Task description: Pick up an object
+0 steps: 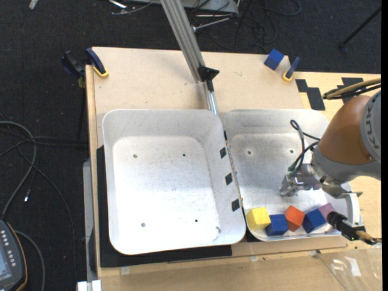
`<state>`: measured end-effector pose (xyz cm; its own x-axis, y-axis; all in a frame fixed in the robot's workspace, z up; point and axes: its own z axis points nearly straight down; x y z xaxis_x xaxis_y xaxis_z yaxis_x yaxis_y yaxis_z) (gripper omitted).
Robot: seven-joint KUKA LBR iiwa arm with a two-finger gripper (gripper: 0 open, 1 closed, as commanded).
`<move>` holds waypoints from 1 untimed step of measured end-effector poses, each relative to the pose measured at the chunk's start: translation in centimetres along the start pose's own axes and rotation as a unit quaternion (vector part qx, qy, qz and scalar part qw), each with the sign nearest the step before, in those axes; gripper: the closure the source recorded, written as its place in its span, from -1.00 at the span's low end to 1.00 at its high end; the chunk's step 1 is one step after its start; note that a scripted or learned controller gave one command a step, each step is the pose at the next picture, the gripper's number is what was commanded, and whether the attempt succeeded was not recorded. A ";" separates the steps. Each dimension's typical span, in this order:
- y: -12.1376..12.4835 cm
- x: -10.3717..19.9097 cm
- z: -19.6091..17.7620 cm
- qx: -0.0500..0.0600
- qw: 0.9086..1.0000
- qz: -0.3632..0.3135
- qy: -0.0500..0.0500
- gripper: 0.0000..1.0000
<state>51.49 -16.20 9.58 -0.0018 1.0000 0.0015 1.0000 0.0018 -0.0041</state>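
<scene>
1. The gripper (291, 185) hangs inside the right bin (267, 132), above the row of blocks along that bin's near wall. I can't make out its grip from here, and nothing shows caught in it.
2. The blocks are crammed together against that near wall: yellow block (258, 216) at the left end, then a blue block (277, 224), the orange block (294, 216), a second blue block (314, 219), and a pink block (327, 211) partly tucked beneath the arm.
3. My worry: packed that tightly, a descent would likely land on a neighbour and shove the row instead of straddling one block.
4. The wall itself may block one side of any grasp.
5. The yellow block looks the safest pick, its left side being free.
</scene>
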 end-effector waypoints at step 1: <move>0.1 -0.1 -0.4 -0.002 1.000 0.001 -0.001 -1.00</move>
<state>51.55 -16.32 9.99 0.0008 1.0000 0.0001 1.0000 -0.0008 0.0002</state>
